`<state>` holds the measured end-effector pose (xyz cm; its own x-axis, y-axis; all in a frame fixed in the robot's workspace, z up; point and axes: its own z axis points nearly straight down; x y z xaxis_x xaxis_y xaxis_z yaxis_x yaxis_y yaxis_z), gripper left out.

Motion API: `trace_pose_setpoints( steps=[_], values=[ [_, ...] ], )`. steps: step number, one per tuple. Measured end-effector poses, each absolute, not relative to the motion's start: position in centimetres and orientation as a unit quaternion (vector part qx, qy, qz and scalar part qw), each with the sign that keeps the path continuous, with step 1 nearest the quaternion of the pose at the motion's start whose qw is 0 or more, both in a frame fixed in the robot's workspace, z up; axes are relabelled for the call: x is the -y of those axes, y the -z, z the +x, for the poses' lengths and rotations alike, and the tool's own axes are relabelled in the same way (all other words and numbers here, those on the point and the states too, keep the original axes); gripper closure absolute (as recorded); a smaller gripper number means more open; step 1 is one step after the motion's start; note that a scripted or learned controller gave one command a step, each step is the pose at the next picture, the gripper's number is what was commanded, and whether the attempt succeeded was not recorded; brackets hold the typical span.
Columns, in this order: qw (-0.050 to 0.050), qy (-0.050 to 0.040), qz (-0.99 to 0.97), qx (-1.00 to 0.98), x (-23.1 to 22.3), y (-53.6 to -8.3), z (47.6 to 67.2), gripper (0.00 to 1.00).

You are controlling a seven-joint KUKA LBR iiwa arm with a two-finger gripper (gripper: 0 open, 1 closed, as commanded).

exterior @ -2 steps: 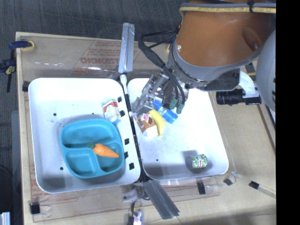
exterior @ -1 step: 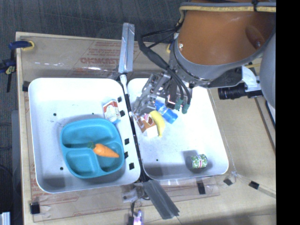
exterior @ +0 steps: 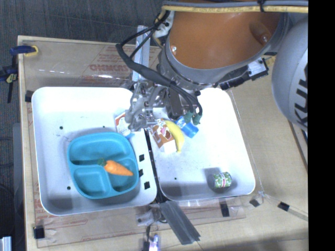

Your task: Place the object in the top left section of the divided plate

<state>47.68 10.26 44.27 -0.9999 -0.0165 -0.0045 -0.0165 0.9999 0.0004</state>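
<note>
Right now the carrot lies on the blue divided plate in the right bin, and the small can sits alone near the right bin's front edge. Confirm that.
One thing is wrong: the blue divided plate with the carrot is in the left bin, not the right. The camera view shows it. The small can does sit alone near the right bin's front edge.

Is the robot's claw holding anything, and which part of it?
It cannot be told: the metal end effector hangs by the small white carton, but any grip is hidden.

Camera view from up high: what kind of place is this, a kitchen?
Probably a robot test bench, not a kitchen. A big grey and orange robot arm reaches over two white bins holding toy-like food, such as a carrot on a blue divided plate and a banana.
</note>
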Motion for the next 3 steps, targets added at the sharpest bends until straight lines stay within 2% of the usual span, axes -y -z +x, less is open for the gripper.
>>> trace_pose_setpoints(
  steps=[1,2,3],
  values=[
    [0.001,0.0002,-0.198,-0.980,-14.8,-35.8,48.2,0.00],
    [0.000,0.0002,-0.277,-0.961,-19.4,-28.0,49.0,0.00],
    [-0.001,-0.0001,-0.392,-0.920,-21.7,-21.0,49.9,0.00]
  ],
)
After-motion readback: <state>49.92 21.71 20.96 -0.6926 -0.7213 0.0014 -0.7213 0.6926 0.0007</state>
